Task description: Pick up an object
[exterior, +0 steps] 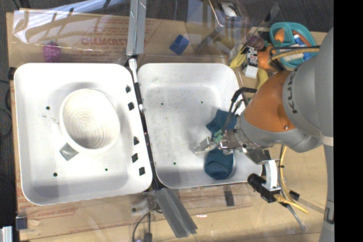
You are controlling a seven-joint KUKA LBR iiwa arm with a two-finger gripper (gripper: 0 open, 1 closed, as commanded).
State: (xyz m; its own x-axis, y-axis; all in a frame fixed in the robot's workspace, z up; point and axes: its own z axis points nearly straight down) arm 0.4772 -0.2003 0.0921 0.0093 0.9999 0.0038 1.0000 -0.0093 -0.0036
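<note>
In the right bin point(170, 116), a dark blue soft object lies near the front right corner. One lump of it point(218, 166) is by the front wall and another part point(220, 120) is just behind. My gripper point(211, 144) is low over the bin between these two blue parts and appears to touch them. The orange-banded wrist point(266, 113) covers the bin's right side. A white ribbed dome point(89, 118) rests in the left bin point(34, 76), with a small grey piece point(68, 151) in front of it.
Behind the bins, cardboard holds a blue cube point(180, 43), a purple object point(51, 52) and a clear plastic sheet point(74, 11). Teal and yellow clutter point(272, 48) sits at the back right. A grey divider with black clips point(136, 122) separates the bins.
</note>
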